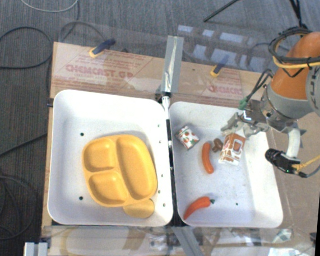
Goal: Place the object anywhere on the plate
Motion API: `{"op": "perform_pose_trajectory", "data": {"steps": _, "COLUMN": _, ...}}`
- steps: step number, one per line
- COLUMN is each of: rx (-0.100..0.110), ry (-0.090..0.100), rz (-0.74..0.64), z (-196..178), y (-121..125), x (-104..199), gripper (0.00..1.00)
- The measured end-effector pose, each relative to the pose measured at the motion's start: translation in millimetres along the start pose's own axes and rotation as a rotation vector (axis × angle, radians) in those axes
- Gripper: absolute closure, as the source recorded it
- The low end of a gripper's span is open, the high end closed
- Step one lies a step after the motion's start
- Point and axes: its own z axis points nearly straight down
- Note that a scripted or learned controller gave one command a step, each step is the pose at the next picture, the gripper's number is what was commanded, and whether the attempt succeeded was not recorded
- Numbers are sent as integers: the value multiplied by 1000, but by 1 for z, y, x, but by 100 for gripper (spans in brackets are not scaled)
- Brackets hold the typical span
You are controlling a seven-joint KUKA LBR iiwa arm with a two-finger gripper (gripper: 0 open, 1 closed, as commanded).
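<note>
We see the grey arm (299, 82) with its orange band reaching in from the right, over the far right corner of the right bin (253, 209); its gripper (244, 123) hangs low above the bin floor, near the far wall. Just below and slightly left of the gripper lies a small carton with orange and white print (233, 149); its upper end sits right under the fingertips, though we cannot make out whether they touch it, and nothing shows plainly between them. Whether the jaws are spread or closed we cannot tell from this slant; the metal parts blur together there.

Beside the carton, to its left, a small brown piece (218, 144) rests against it; next to that lies an orange-red sausage (208, 157), lengthwise toward us. Farther left, near the wall between the bins, sits a small printed box (187, 137), tilted on a corner. Near the front wall of the right bin lies an orange chili pepper with a green stem (197, 206), well apart from the gripper.

In the left bin (71, 110) we find the yellow plate (121, 169) with three compartments; a yellow round piece (139, 208) peeks out at its near edge; the plate lies well apart from the gripper and from every item in the right bin.
</note>
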Motion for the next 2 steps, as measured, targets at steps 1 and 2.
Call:
{"op": "perform_pose_trajectory", "data": {"steps": 1, "rx": 1, "ry": 5, "rz": -201, "z": 33, "y": -35, "x": 91, "gripper": 100}}
{"op": "perform_pose_trajectory", "data": {"steps": 2, "rx": 0, "ry": 4, "rz": -412, "z": 32, "y": -62, "x": 180, "gripper": 100}}
